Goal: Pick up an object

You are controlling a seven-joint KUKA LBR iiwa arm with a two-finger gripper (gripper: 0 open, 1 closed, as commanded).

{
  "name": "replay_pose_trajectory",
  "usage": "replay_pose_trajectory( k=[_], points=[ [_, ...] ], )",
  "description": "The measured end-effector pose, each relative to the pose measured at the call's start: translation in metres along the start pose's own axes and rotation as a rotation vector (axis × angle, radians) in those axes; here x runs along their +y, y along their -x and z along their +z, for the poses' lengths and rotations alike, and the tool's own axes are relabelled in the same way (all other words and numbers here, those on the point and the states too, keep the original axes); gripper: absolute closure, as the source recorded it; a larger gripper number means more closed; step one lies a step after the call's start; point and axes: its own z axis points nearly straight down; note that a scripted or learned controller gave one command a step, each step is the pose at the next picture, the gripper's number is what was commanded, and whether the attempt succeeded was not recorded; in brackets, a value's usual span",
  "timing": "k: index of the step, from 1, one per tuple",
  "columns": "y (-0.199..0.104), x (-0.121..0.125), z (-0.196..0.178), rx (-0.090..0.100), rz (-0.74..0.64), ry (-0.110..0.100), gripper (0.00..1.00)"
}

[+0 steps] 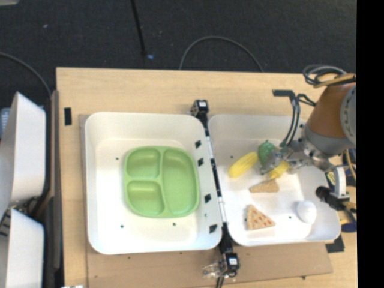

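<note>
From my seat at the remote console I see the bench [150, 92] carrying two white bins side by side. The left bin [105, 221] holds a green divided plate [161, 180] sitting near its centre. The right bin [240, 131] holds the loose pieces: a yellow corn cob [242, 164] lies at about ten o'clock from that bin's middle, tilted, with a green item [266, 149] just beside it toward one o'clock. A second small yellow piece [278, 171] sits right at the arm's tip, and a tan wedge [264, 186] lies just beneath it, toward six o'clock. Further toward six o'clock is a triangular pizza slice [258, 218], and a white egg-like object [305, 211] rests near the bin's four o'clock corner. The arm [333, 116] comes in from three o'clock, its orange band plain to see, and the pincer [280, 159] is down among the green item and the small yellow piece (the parts crowd together there). I cannot tell whether the pincer is apart or together, nor whether anything sits between its tips.
</note>
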Motion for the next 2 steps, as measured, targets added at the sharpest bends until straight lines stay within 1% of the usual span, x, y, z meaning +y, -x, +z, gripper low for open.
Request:
replay_pose_trajectory(
  k=[1,2],
  points=[
    [0.001,0.002,-0.014,-0.002,0.001,0.007,1.00],
    [-0.002,0.011,-0.074,-0.001,-0.007,0.009,1.00]
  ],
)
